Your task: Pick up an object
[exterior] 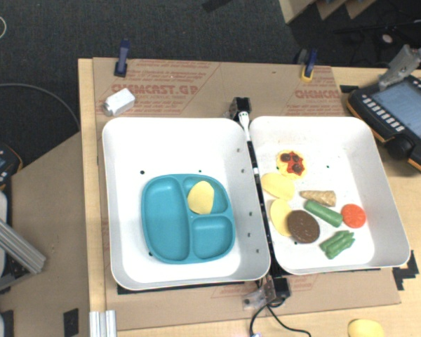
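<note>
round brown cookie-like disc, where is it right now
In the camera view, the round brown disc lies in the right white bin, near its front left, overlapping a pale yellow piece, with the green stick just right of it.

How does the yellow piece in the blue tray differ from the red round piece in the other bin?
The yellow piece is pale yellow and oval; the red piece is orange-red and round. The yellow piece looks somewhat larger than the red piece. The yellow piece lies in an upper compartment of the blue tray in the left bin; the red piece lies on the floor of the right bin, beside other toy foods. Both look like toy food.
</note>
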